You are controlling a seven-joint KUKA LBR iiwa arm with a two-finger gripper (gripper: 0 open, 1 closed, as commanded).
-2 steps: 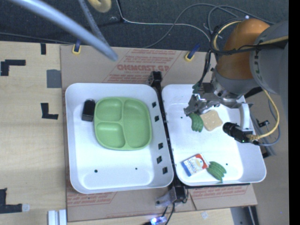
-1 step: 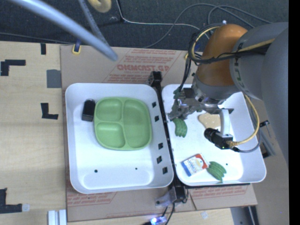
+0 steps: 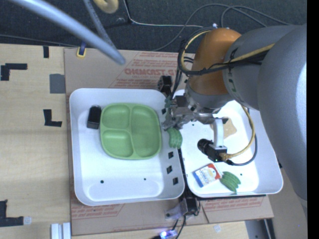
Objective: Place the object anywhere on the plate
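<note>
The green three-compartment plate [image 3: 131, 131] lies in the left bin [image 3: 119, 188]. My gripper [image 3: 172, 123] hangs over the divider between the two bins, just past the plate's right rim. A small leafy green object [image 3: 175, 138] sticks out below the fingertips, pinched between them and lifted over the divider. It is beside the plate, not over it. The wrist above covers the upper part of the fingers.
A small black block [image 3: 93, 117] lies in the left bin against the plate's left rim. The right bin [image 3: 264, 183] holds a red-and-white packet [image 3: 207, 174], a green pod-like item [image 3: 230, 180] and a tan card [image 3: 229, 128]. Cables loop off the wrist.
</note>
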